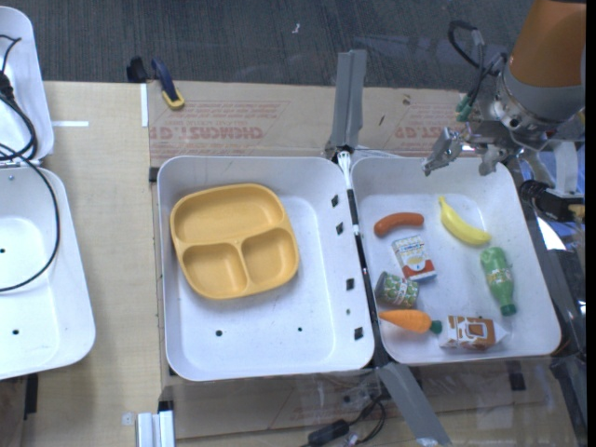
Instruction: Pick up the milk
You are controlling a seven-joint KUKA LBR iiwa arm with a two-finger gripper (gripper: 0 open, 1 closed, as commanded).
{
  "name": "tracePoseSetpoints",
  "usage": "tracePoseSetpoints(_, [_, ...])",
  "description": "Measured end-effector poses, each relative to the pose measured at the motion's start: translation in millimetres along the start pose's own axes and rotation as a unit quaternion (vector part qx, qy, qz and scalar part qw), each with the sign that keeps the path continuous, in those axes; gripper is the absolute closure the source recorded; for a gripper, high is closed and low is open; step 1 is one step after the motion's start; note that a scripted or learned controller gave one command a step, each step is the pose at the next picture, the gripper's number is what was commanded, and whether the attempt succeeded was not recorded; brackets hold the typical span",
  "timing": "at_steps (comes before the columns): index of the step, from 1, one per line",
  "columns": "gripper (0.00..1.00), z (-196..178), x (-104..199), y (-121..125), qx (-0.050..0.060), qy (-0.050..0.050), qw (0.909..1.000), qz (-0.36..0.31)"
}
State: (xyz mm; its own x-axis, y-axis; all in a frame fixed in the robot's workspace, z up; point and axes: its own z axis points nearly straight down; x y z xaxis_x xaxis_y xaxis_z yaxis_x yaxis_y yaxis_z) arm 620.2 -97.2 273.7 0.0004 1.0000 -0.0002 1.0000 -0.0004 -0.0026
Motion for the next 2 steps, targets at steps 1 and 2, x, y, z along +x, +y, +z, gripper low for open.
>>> tracePoseSetpoints(1, [0.00,91,-27,-95,0.001,0.000,1.0000,-0.002])
tracePoseSetpoints(2, [0.00,165,-15,-143,0.000,0.001,0.9963,-0.086])
